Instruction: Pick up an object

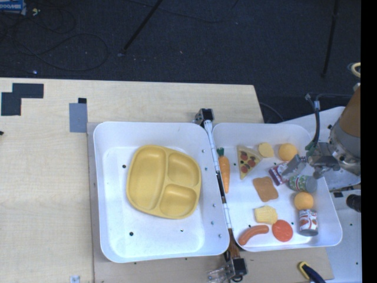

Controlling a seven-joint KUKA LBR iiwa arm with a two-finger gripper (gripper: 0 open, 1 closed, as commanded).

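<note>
My gripper (306, 171) reaches into the right bin (330, 232) from the right and hangs low over its right-hand side, fingers spread and open. Just under and in front of it lies a green can (301, 184) on its side, and a small purple packet (277, 174) lies just left of the fingertips. Nothing sits between the fingers. Around them are an orange fruit (287, 152), a second orange fruit (303, 200), a slice of toast (265, 188) and an upright red-and-white can (307, 221).
The right bin also holds a carrot (224, 171), a pizza slice (247, 160), a pale yellow piece (266, 150), a cheese wedge (265, 214), a tomato (283, 230) and a sausage (254, 234). A yellow divided plate (164, 181) lies in the left bin (112, 240).
</note>
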